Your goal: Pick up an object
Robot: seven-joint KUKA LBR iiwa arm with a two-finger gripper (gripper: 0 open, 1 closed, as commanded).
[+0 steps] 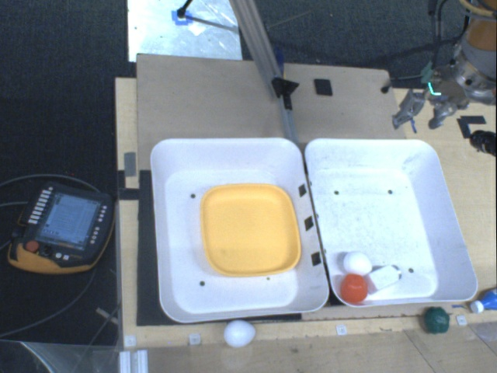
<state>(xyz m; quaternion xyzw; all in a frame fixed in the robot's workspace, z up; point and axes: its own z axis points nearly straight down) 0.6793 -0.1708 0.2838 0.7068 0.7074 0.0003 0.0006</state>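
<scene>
While the gripper hangs over bare bench beyond the right bin, fingers spread and pinching nothing, a smooth red ball, a white ball and a white block crowd that bin's near-left corner; its floor elsewhere lies open.

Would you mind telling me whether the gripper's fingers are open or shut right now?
Open. The gripper hangs above the bench beyond the right bin, its two fingers spread apart with nothing between them.
</scene>
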